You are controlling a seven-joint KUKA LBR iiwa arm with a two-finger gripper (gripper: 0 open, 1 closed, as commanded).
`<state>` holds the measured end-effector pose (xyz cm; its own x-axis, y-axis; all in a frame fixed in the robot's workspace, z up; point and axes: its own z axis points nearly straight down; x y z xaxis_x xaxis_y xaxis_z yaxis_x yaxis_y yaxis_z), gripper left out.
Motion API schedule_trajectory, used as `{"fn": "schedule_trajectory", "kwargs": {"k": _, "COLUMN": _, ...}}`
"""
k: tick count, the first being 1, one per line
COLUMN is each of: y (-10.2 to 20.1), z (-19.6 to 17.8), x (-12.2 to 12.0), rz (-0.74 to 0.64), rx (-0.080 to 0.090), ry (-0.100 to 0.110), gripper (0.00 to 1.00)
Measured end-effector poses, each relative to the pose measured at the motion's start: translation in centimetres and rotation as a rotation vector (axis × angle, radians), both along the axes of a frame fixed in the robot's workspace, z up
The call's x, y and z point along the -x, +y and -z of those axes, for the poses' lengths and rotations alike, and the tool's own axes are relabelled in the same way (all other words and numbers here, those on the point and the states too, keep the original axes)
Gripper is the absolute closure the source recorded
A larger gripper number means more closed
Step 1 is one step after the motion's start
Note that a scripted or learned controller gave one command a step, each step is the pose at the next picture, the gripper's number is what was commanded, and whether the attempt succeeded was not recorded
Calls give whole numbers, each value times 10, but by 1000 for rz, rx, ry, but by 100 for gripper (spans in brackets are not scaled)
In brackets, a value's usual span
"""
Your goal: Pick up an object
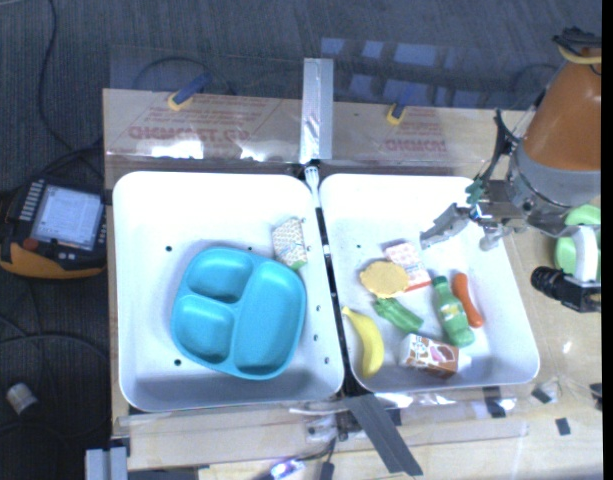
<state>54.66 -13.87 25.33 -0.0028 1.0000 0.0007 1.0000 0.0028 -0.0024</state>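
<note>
Glossy plastic fills the near end of the right-hand bin [516, 313]: a small carton [429, 355] printed red and white lies at the lower edge, a curved yellow banana [364, 338] to its left, a green bottle [451, 311] just above it with an orange carrot [467, 299] alongside. A green pod-shaped piece [397, 314] and a flat yellow round [385, 278] sit mid-bin, touching a small pink-and-white packet [406, 258]. These smooth, rounded toys crowd one another, so I judge that a descent could wedge a finger between two pieces, nudge them aside, or let a slick curved one squirt free. Further up the frame, right of centre, the gripper [461, 220] hovers above bare bin floor, its fingers spread apart and holding nothing. In the left bin [146, 228] rests a turquoise divided tray [241, 311], with a crumpled speckled packet [289, 241] at its upper right.
</note>
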Motion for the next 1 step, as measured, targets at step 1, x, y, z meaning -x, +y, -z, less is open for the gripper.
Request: {"fn": "schedule_trajectory", "kwargs": {"k": 1, "y": -79, "z": 79, "x": 12, "rz": 69, "rx": 2, "ry": 1, "gripper": 0}}
